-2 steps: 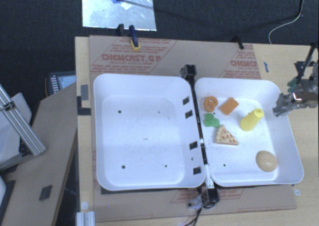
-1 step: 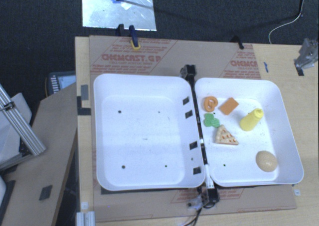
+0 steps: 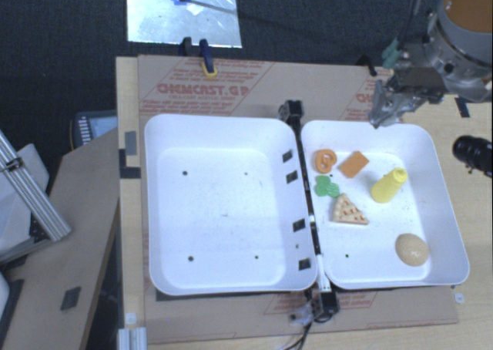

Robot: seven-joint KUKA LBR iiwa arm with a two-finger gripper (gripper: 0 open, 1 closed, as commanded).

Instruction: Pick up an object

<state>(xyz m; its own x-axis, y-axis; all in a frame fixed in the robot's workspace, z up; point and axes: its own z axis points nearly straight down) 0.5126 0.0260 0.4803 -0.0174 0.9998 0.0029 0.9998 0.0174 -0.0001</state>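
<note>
The tabletop [image 3: 85, 186] holds two white bins side by side. The left bin [image 3: 158, 186] is next to the right bin [image 3: 443, 210], and the right bin is my landmark for everything else.

The grey arm [image 3: 462, 9] comes in above the far right corner of the right bin. Its gripper [image 3: 383, 113] hangs just over the far rim of the right bin, near the middle of that rim. The jaws point down, but they look dark and small here, so I cannot tell if they are open or closed. Nothing seems to be between them.

All the toys lie inside the right bin. The yellow bottle [image 3: 387, 185] lies near the middle. The tan egg [image 3: 412, 249] sits near the front right corner. The pizza slice [image 3: 348, 210] is just left of the middle. The orange block [image 3: 353, 163] is toward the far side, and the pretzel [image 3: 325, 160] is just beside it, closer to the left wall. The little green toy [image 3: 326, 186] sits by the left wall.

I think the job is only at the reaching step. Next, the gripper must move over one toy and come straight down around it. The orange block and pretzel are nearest.
</note>
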